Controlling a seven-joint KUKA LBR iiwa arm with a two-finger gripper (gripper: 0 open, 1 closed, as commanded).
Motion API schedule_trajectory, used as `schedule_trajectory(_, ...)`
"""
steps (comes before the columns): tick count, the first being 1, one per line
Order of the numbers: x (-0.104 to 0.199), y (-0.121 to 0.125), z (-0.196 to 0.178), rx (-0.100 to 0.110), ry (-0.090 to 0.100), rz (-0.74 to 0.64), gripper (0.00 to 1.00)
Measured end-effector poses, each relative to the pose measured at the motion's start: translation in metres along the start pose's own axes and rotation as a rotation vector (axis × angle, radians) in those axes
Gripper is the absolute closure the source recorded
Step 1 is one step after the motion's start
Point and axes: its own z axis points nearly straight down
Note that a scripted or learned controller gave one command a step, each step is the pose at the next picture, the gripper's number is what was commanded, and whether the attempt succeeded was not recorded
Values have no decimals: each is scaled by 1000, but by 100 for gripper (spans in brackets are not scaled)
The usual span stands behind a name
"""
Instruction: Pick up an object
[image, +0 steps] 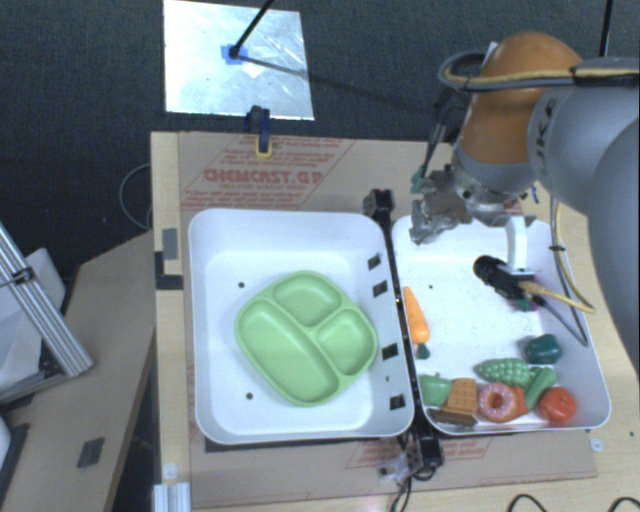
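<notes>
My gripper hangs over the far left corner of the right bin, with nothing visible in it. An orange carrot lies by that bin's left wall, well in front of the gripper. Along the near edge sit several toy foods: a green piece, a tan waffle, a pink donut, a bumpy green corn cob, a red tomato and a dark green pepper.
The left bin holds a green divided plate. A black-clipped divider separates the two bins. The arm's grey and orange body looms over the right bin's far side.
</notes>
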Motion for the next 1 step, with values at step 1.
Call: schedule_trajectory(1, -4, -8, -10, 1, 1, 4, 100)
